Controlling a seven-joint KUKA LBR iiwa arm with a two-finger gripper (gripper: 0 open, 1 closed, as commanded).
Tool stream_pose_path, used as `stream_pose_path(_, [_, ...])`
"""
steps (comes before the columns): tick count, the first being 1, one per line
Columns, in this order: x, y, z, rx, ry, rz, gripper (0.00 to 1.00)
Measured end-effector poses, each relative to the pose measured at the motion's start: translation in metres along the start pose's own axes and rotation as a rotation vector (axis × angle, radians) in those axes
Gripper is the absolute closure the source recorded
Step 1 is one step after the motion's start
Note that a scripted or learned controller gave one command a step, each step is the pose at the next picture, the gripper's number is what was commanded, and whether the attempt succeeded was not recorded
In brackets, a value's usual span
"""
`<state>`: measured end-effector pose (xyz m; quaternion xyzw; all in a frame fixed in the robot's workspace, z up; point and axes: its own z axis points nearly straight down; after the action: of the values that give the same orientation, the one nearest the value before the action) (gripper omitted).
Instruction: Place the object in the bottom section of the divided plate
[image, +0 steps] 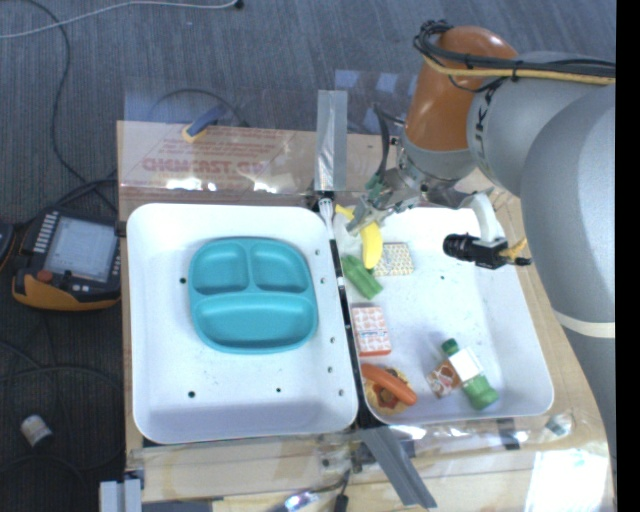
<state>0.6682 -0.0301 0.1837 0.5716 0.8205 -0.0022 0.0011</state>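
Risk first: the gripper (368, 212) hangs at the far left corner of the right bin (512, 330), directly over a yellow banana-like piece (371, 246). We cannot tell how far it is open, nor whether it has hold of anything. We judge the yellow piece to be the object. It lies just beside a green vegetable piece (362, 276) and a waffle-patterned square (397, 259), so a grasp could catch a neighbour or nudge the piece against the bin wall. The teal divided plate (255, 262) sits in the left bin (160, 385), its wide bottom section (255, 328) bare. The two bin walls stand between them, and a low carry could clip them. Well apart: red-and-white carton (371, 330), orange carrot-like pieces (390, 386), green bottle (468, 376).
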Motion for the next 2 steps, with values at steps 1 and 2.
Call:
stream_pose_path(1, [0.074, -0.022, 0.000, 0.000, 0.005, 0.025, 1.00])
stream_pose_path(2, [0.084, -0.086, -0.045, 0.003, 0.005, 0.292, 1.00])
